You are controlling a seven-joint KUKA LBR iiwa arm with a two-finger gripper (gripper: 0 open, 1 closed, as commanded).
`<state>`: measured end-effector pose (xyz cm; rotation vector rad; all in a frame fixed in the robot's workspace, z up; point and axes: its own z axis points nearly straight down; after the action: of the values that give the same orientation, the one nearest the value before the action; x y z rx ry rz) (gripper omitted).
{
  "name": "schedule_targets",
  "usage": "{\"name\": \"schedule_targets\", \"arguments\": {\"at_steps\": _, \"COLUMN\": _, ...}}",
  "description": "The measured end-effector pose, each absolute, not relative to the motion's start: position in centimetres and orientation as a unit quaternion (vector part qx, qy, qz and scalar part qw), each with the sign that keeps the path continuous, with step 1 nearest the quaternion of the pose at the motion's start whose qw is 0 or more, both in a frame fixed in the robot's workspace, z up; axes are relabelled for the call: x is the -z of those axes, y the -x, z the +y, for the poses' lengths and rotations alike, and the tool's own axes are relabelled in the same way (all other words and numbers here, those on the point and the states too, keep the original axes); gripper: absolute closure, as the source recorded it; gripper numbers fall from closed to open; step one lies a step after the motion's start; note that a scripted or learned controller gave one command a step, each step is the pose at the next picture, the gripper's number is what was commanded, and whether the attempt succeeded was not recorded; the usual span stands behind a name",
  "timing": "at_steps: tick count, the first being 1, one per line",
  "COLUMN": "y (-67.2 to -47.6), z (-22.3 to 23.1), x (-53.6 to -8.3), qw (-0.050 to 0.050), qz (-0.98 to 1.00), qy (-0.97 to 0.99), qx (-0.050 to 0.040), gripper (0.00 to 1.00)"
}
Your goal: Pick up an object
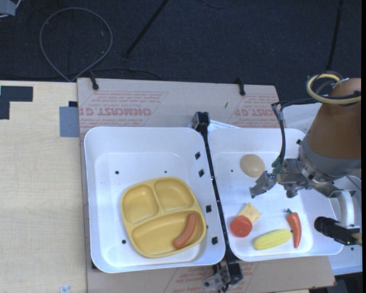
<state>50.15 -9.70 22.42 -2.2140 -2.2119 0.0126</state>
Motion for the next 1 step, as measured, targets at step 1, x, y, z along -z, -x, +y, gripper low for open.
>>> {"name": "schedule_targets", "arguments": {"at_steps": 1, "y": -50.34, "z": -9.73, "x": -22.85, "qw": 0.002, "qz": -0.707, "qy": 0.707, "qx": -0.0012, "gripper": 0.00}}
